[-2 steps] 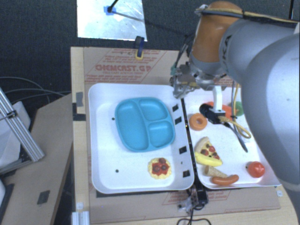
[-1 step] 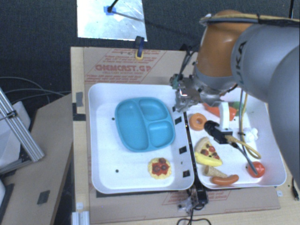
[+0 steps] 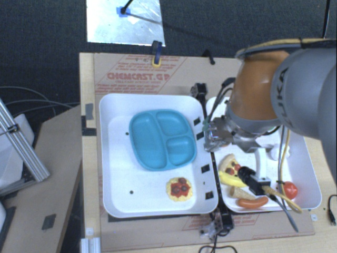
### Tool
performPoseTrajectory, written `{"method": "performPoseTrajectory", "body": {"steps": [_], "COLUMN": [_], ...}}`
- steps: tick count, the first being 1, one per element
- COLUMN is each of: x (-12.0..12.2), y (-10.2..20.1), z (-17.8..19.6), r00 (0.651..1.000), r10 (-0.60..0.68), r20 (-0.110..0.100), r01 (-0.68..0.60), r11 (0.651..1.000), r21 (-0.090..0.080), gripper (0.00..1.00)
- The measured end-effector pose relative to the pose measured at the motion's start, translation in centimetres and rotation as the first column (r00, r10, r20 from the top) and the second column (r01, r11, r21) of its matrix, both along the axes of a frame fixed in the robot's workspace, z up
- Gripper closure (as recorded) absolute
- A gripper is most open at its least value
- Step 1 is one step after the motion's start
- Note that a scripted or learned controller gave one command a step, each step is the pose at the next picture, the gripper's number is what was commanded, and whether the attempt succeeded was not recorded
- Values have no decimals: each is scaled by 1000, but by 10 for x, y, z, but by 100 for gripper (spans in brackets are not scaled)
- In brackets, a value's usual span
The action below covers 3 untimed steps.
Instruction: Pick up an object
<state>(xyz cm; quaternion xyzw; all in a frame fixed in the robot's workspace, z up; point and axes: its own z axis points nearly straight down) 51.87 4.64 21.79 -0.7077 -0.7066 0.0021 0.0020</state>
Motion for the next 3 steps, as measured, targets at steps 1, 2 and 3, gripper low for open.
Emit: {"method": "performPoseTrajectory", "body": {"steps": [1,2,3], "x": [-34,86,39], "y": [65,47,-4], "z": [-36,-32,-34], "r00": [1000,1000,1000], "r10": [11,5,-2], "r20": [1,18,3], "r01": [-11,-5,2], "r11": [1000,1000,1000], "r21": [3,-1,-1], "gripper": [100,100,100]}}
